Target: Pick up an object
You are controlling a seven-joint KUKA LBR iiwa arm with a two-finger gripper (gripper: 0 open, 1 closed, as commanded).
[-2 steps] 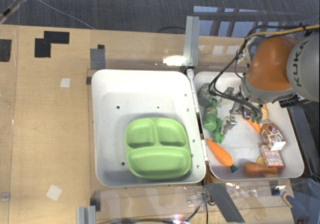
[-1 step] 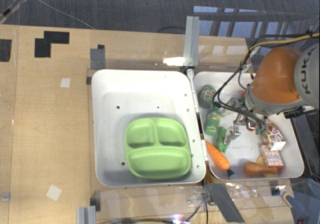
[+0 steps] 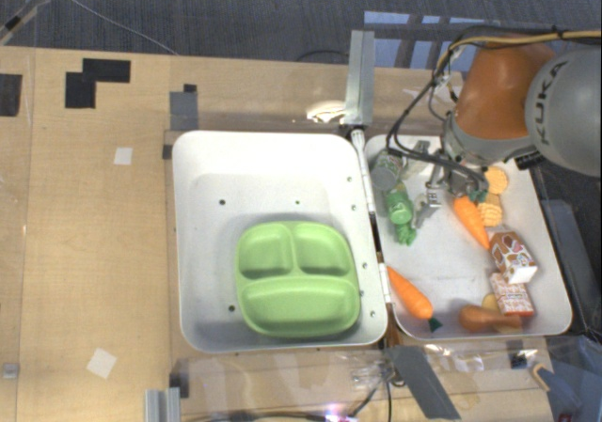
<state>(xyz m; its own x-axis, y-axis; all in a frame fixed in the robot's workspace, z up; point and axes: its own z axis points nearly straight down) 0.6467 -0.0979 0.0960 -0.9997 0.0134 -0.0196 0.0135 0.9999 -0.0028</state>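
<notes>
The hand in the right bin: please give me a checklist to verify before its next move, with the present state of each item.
1. Hand is over the right bin: ok.
2. Object between its fingers: cannot tell.
3. Green bottle lies close beside the hand: ok.
4. Carrot by the hand is free of other items: not ok, it touches the corn.
5. Green tray rests in the left bin, out of the way: ok.

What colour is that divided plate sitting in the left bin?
Light green. The divided plastic plate shows best in the camera view, lying in the white left bin.
</notes>
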